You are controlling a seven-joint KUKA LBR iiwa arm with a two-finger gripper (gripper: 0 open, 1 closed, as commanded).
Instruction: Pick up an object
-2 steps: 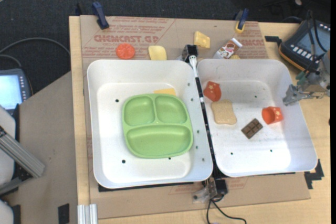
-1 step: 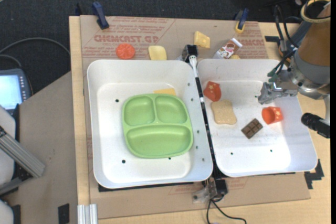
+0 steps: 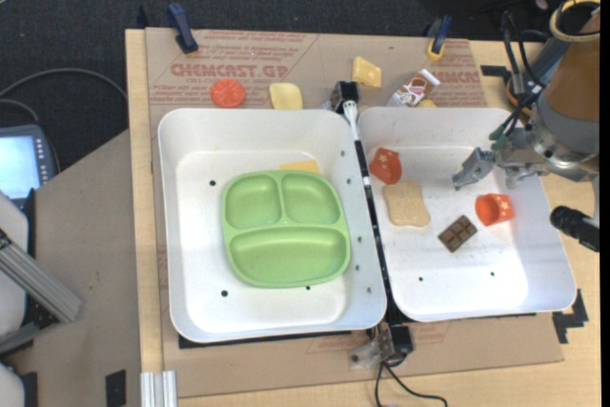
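Observation:
The right bin (image 3: 534, 286) holds a red-orange block (image 3: 385, 165), a tan bread slice (image 3: 407, 204), a brown chocolate bar (image 3: 457, 233) and a small orange cup (image 3: 494, 209). My gripper (image 3: 489, 176) hangs low over the bin's upper right part, just above the orange cup and to the right of the red-orange block. It is open, one grey finger (image 3: 471, 172) angled down to the left, with nothing between the fingers. The arm comes in from the right edge.
The left bin (image 3: 181, 205) carries a green divided plate (image 3: 284, 229) with a yellow piece (image 3: 299, 167) behind it. On the cardboard behind the bins lie an orange disc (image 3: 228, 92), yellow pieces (image 3: 285, 95) (image 3: 367, 71) and a white packet (image 3: 415, 89). Blue clamps (image 3: 181, 26) hold the back edge.

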